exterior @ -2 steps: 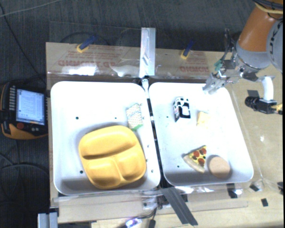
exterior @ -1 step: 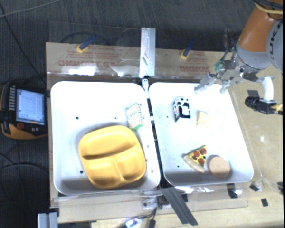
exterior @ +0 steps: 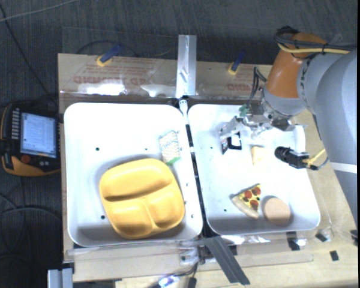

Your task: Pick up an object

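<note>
The gripper [exterior: 232,138] hangs over the upper middle of the right bin [exterior: 300,221], reaching in from the right; whether it is open or closed cannot be told, and nothing is seen in its hold. In that bin lie a pale yellow wedge [exterior: 257,154] just right of the gripper, a pizza slice [exterior: 248,200] and a round tan piece [exterior: 276,209] near the front. The left bin [exterior: 84,161] holds a yellow divided tray [exterior: 142,195] and a small green-edged block [exterior: 170,146].
</note>
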### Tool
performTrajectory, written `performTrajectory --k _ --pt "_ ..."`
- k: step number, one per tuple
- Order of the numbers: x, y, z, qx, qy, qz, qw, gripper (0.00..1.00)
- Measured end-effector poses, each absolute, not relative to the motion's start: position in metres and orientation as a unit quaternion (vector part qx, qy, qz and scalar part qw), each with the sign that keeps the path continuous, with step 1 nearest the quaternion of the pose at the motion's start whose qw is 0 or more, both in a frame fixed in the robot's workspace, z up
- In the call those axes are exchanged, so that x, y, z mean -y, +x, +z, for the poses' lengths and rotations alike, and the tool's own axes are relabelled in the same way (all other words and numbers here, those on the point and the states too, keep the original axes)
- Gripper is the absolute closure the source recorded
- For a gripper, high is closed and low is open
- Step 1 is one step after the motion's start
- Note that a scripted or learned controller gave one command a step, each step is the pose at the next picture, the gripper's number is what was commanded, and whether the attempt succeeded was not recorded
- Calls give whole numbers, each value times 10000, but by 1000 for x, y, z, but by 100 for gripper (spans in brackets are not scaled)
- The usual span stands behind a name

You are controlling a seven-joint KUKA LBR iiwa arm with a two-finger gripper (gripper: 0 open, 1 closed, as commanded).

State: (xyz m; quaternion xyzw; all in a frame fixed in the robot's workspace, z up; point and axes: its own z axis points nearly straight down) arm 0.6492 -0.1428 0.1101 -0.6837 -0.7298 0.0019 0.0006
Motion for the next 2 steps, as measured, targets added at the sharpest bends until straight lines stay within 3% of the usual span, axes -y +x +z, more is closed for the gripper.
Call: performTrajectory --k 1,2 --pt "142 649 119 7306 -6828 30 8 100" --pt "83 668 183 6101 -7923 21 1 100"
